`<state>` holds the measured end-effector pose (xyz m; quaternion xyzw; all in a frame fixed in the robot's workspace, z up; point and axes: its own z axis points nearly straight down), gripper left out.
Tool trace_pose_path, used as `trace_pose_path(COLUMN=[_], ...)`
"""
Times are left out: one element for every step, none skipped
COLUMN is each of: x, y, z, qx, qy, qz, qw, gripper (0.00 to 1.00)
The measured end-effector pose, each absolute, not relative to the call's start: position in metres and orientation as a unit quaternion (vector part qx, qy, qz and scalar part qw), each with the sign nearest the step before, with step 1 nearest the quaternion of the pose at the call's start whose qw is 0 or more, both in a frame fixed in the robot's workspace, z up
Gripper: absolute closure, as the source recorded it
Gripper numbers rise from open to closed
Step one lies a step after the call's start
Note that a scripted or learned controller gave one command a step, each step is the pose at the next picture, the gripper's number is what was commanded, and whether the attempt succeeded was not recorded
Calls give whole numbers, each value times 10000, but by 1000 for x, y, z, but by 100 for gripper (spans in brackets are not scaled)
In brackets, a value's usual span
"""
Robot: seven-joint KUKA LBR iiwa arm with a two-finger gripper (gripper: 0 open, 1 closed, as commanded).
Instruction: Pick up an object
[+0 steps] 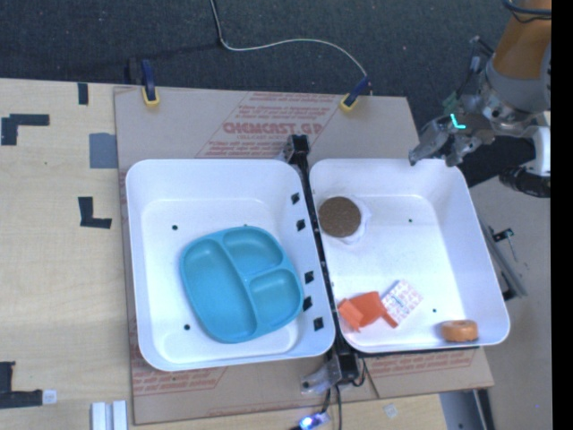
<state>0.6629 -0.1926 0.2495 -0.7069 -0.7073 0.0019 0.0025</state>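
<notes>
The task names no particular object, so the candidates are the loose things in the right bin (452, 195): an orange piece (365, 312) near the front edge, its long side running roughly left to right with a slight tilt; a small checked packet (402, 301) touching its right side and lying on a diagonal; a round brown disc (340, 216) resting on something white near the bin's left wall, with no clear long axis; and a small tan, bun-like lump (460, 331) in the front right corner, lying crosswise. The left bin (152, 186) holds a blue divided plate (241, 281) with three compartments, its long axis running diagonally from upper left to lower right. The two bins sit side by side on a cardboard sheet (269, 128) with red print, held by two clamps (149, 89) at the back. A thin cable (295, 45) loops over the dark floor behind. The gripper (440, 143) hangs just outside the right bin's far right corner, well apart from all the objects; whether it is parted or closed cannot be told
</notes>
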Motion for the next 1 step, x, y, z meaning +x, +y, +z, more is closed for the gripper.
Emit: trace_pose_path(x=[664], y=[-192], z=[252], qx=[-7066], qy=[-7076], qz=[5], qw=[2], gripper=[0])
